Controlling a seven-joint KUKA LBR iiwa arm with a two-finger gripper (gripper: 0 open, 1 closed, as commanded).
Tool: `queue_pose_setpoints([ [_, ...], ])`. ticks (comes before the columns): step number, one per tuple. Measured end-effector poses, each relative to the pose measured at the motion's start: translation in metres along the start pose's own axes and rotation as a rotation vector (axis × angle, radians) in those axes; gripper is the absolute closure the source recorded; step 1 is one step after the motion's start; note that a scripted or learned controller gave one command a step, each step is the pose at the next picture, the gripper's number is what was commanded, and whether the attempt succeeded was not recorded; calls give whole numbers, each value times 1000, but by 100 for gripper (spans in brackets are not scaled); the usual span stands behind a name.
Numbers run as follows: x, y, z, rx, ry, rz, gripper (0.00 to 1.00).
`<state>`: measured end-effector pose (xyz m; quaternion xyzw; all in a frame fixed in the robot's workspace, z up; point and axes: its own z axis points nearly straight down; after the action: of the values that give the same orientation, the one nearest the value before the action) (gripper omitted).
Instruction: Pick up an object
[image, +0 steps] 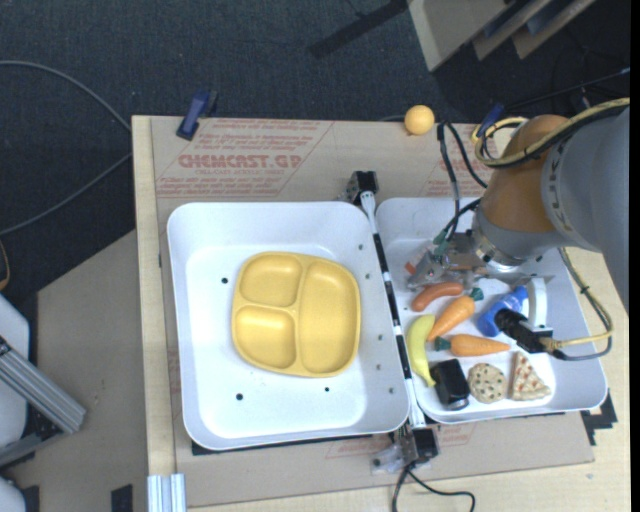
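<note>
Camera view looks down on a tabletop (150, 300) carrying two shallow white bins side by side. The left bin (200, 400) holds a yellow divided plate (296, 313), lying flat near its middle. The right bin (570, 395) holds the toy food — a reddish sausage (436, 296), two orange carrots, one tilted (453, 314) and one lying level (480, 346), a yellow banana (419, 348) along the bin's left wall, a blue piece (502, 312), a black block (449, 382), a speckled cookie (487, 382) and a pizza slice (529, 380) near the front wall.

The grey arm (590, 175) with its orange band (520, 190) reaches in from the right, and its end effector (447, 256) sits low over the back of the right bin, just above the sausage and the tilted carrot. Whether it is apart or together cannot be told — the wrist and cables cover it. A yellow ball (419, 119) rests on the tabletop behind the right bin, and a blue clamp (195, 113) sits at the far left corner.
</note>
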<state>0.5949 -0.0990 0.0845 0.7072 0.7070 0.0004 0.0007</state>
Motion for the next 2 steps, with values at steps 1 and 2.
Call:
queue_pose_setpoints([
  [1, -25, -3, 0, 0, -1, 0, 0],
  [2, -18, -48, 0, 3, 1, 0, 0],
])
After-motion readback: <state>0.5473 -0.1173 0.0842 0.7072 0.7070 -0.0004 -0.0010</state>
